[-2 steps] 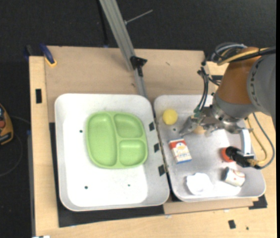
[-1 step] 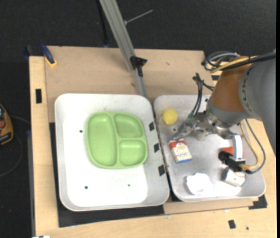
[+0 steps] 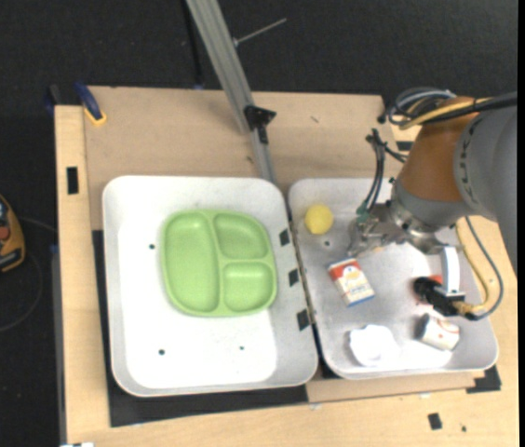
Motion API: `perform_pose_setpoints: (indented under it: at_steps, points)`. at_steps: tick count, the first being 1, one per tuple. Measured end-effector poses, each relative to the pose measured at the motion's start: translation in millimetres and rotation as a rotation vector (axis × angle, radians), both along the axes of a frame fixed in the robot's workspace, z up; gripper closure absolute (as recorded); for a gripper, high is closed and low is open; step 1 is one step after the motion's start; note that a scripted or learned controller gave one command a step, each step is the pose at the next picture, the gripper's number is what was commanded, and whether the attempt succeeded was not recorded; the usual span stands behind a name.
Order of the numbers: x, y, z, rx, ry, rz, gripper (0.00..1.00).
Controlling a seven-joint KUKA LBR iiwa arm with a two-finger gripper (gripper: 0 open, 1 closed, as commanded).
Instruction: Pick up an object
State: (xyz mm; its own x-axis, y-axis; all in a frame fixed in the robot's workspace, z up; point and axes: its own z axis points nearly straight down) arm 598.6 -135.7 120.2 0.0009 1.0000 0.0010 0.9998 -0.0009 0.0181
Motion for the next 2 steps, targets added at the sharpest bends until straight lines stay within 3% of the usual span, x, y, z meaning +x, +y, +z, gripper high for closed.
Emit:
perform_pose_setpoints:
  at_steps: [1,2]
  points:
    - [-7,-5,58,-0.003,0.012,-0.001,1.0]
    - [-2,-12,122,-0.003,0.01,0.003,1.0]
